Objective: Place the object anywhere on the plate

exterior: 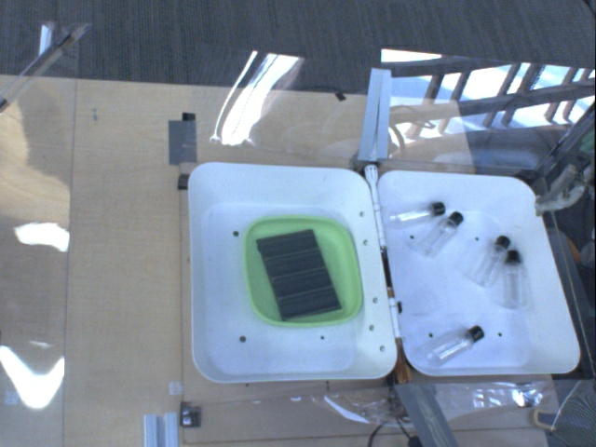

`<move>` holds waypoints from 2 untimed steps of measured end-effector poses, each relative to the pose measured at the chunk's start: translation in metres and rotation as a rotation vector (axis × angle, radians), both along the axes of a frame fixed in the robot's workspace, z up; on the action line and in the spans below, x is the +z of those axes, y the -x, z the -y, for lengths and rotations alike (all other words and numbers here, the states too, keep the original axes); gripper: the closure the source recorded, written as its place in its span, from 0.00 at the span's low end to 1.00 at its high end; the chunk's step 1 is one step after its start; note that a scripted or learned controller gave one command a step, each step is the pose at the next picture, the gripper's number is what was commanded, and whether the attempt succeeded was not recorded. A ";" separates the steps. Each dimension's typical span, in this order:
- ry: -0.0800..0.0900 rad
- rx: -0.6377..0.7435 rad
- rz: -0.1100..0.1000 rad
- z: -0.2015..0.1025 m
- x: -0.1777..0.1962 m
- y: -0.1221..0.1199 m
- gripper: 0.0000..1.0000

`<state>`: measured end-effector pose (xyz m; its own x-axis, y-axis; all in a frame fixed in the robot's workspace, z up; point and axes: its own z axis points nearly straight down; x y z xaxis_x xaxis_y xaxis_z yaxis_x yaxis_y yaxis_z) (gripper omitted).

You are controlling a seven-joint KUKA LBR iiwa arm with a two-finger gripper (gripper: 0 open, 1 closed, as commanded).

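sitting in the left bin point(209, 343), the green plate point(256, 287) carries only a dark ribbed slab point(298, 275) on its middle. right of the plate, past the bins' shared edge, five clear vials with black caps lie scattered in the right bin point(549, 343): two point(416, 215) point(438, 234) nearest the plate, a pair point(491, 261) point(513, 277) farther right, one point(456, 343) lower. none is on the plate, so the task looks unstarted; picking and placing remain. i cannot tell the claw's state.

No text, label, brand, number or sign can be read anywhere on the bench.
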<state>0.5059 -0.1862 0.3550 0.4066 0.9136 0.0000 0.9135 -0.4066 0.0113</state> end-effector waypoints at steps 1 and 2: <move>0.000 -0.074 -0.001 0.009 0.008 0.016 0.00; -0.001 -0.200 0.001 0.010 0.040 0.017 0.00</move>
